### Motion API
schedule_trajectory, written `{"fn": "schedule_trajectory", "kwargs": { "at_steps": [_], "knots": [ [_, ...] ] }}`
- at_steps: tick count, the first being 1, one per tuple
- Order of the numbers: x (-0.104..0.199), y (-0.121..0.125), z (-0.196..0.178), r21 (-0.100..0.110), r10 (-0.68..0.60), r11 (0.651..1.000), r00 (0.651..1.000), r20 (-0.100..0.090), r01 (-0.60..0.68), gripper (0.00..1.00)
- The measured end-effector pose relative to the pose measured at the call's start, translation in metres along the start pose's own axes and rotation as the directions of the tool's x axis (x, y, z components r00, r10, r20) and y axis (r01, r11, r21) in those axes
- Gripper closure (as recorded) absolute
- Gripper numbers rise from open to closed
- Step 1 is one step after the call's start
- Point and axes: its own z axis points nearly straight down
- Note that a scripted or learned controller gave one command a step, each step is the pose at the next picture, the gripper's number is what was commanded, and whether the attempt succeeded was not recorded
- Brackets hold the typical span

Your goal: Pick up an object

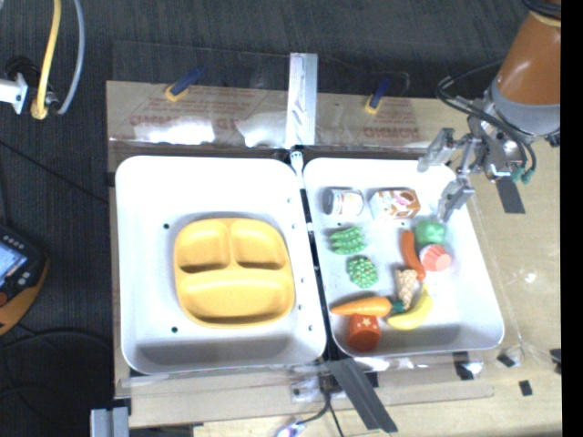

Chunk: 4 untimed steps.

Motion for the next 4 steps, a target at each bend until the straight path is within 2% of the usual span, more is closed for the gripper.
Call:
{"fn": "schedule_trajectory", "kwargs": {
  "at_steps": [1,2,3,4],
  "knots": [
    [0.009,0.028,0.16,0.0,-0.166,0.986,0.986,0.001,0.166,0.0],
    [0.058,0.03,0.165,0.0,-0.048,0.999,0.999,0.013,0.048,0.0],
    [0.078,0.035,0.164,0.004,-0.06,0.998,0.998,0.015,0.06,0.0],
    [0.052,0.07,0.164,0.006,-0.154,0.988,0.988,0.011,0.154,0.0]
  ]
}}
